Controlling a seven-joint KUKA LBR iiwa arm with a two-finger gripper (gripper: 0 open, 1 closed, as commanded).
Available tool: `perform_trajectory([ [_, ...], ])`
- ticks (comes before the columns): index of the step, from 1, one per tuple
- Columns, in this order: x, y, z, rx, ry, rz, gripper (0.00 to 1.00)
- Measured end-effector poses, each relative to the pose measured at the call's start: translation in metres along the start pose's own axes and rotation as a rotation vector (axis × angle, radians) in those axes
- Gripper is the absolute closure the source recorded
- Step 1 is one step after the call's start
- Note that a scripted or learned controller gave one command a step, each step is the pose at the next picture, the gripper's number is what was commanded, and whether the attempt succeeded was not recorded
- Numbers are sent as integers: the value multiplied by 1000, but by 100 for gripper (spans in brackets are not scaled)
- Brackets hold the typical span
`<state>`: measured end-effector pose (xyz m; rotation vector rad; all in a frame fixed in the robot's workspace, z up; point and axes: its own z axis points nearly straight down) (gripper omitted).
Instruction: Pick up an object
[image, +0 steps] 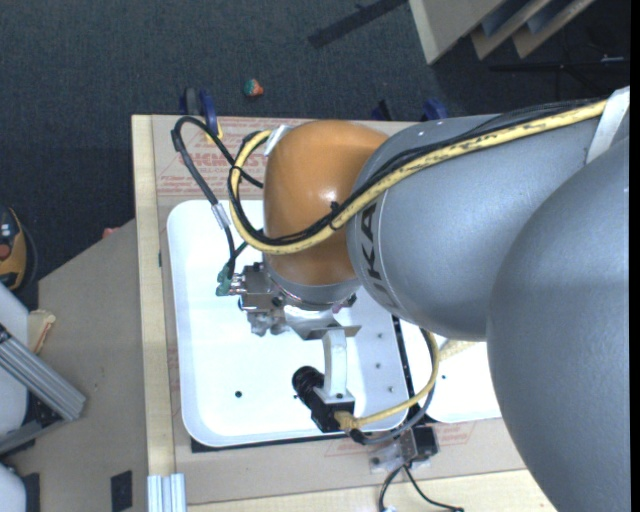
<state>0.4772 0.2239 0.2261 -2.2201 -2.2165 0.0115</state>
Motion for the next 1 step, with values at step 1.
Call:
perform_trajectory([
  [1, 0, 2, -13, -7, 3, 0, 100],
])
